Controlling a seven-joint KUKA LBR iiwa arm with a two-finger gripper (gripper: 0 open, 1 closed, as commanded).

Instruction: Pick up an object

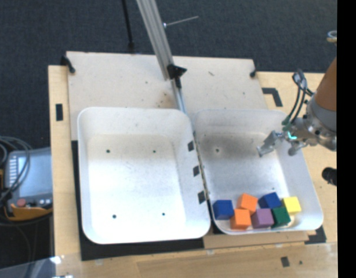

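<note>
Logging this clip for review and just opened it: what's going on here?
A robot arm reaches in from the right, with its gripper over the upper part of the right bin. Nothing shows between its fingers. The coloured blocks sit clustered at that bin's near edge: blue, orange, purple, green, yellow. No block has been picked up yet.

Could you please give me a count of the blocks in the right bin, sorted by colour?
Blue blocks: 2
Orange blocks: 2
Purple block: 1
Green block: 1
Yellow block: 1
Total: 7, all clustered at the near end of the right bin.
</note>
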